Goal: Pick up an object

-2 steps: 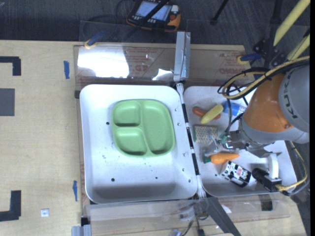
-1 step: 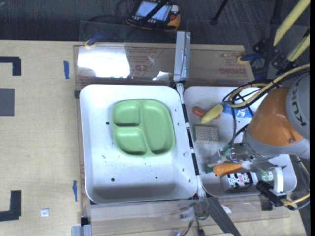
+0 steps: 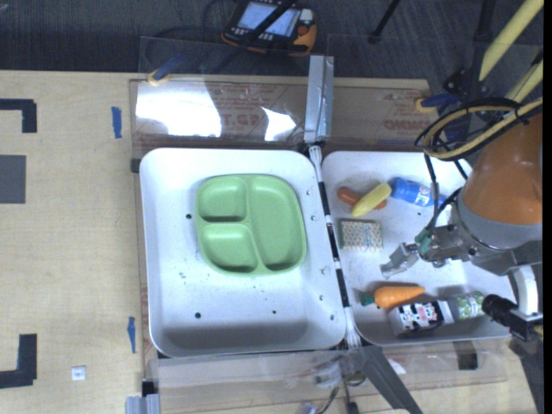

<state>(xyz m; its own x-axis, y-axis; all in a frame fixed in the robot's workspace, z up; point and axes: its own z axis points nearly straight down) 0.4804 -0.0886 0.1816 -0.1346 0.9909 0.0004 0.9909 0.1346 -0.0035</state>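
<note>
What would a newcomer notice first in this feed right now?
Probably the green divided plate, alone in the middle of the left bin. Next, the arm's orange band on the right, with the end effector low over the right bin. Around it lie a carrot, a small bottle and a yellow banana-like piece.

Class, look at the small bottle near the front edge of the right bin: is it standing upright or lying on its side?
Lying on its side. The bottle shows its full length along the floor of the right bin, beside the toy carrot.
</note>
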